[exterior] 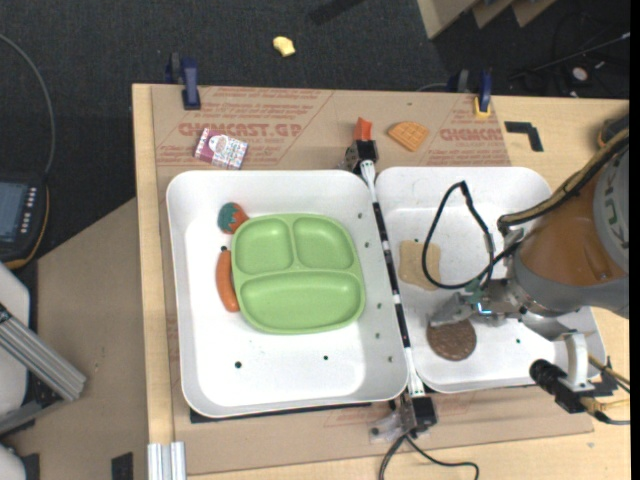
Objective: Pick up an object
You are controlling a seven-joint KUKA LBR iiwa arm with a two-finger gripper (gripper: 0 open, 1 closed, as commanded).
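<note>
Claw [462, 313] hangs over the cookie [452, 340], grip unclear; flat, light, stiff, best pinched across its edges.

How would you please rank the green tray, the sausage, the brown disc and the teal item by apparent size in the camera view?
1. Green tray
2. Sausage and brown disc: look alike, so unranked
3. Teal item
</note>
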